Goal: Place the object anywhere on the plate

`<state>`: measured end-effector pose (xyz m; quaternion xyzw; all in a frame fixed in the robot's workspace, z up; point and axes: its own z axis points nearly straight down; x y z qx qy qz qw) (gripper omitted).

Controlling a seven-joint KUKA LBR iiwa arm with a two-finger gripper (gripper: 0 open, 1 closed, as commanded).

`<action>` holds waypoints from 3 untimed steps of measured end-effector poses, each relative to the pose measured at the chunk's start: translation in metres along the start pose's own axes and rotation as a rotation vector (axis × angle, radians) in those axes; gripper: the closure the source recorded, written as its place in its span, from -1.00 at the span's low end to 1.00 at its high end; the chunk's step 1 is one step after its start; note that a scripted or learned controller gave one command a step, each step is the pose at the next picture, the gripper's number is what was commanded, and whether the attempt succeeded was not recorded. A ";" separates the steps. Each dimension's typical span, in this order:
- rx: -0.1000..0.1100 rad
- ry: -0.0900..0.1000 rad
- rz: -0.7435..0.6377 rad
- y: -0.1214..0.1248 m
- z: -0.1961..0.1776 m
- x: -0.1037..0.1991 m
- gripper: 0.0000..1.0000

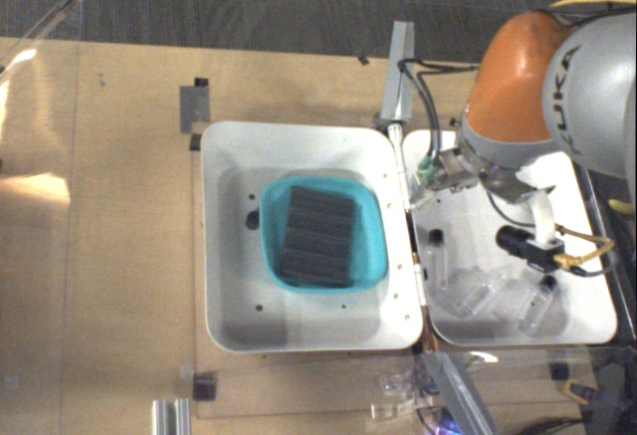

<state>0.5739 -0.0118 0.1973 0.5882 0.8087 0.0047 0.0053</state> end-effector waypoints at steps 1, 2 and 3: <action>0.000 0.000 0.000 0.000 0.000 0.000 -1.00; 0.006 0.001 0.061 -0.053 -0.065 -0.005 -1.00; 0.007 -0.002 0.147 -0.117 -0.068 -0.091 -1.00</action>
